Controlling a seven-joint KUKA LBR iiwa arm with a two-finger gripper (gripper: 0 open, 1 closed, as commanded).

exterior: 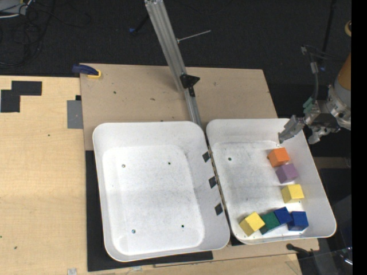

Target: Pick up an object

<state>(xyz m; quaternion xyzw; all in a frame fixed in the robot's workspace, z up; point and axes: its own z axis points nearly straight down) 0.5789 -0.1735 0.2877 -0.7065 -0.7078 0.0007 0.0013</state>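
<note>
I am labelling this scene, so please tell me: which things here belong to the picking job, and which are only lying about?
For the job:
gripper, at the right bin's far rim
orange block
purple block
yellow blocks
green block
blue blocks
right bin, holding all the blocks

Lying about:
left bin
metal rail
blue clamp

I have one fixed camera | mounted high above the table (143, 96), looking down at a slant | far enough to take in both white bins (149, 193) whole | pincer (301, 129) sits at my right edge, bins spreading left of it
</note>
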